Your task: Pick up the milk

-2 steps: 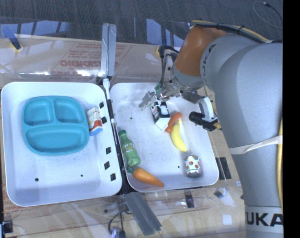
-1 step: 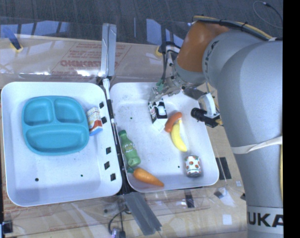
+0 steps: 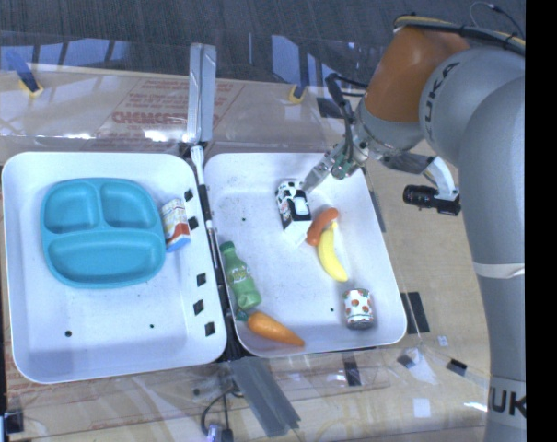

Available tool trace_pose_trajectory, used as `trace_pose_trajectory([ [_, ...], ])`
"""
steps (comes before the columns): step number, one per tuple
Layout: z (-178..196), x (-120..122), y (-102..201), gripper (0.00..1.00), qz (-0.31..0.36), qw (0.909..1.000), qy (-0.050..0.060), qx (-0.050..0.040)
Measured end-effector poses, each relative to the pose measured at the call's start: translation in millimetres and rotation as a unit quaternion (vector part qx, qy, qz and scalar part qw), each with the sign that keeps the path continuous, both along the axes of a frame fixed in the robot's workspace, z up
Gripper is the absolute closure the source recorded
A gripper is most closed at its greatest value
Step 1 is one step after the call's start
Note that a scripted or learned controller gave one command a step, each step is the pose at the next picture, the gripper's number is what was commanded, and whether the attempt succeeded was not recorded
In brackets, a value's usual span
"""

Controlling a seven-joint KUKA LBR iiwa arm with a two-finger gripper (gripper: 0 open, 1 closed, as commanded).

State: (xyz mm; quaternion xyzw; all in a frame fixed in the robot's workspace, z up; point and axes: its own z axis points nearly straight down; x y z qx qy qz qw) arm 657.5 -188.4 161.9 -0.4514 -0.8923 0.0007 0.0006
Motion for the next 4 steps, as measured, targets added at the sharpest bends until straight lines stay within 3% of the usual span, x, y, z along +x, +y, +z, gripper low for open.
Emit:
trace_pose_trajectory([
  [1, 0, 0, 0, 0.0, 0.0, 1.0, 0.0, 0.0],
  [2, -51, -1, 37, 0.0, -0.016, 0.9998, -0.01, -0.0028],
  [3, -39, 3, 36, 1.0, -0.014, 0.9998, -0.014, -0.005],
  [4, -40, 2, 36, 0.0, -0.014, 0.9998, -0.014, -0.005],
])
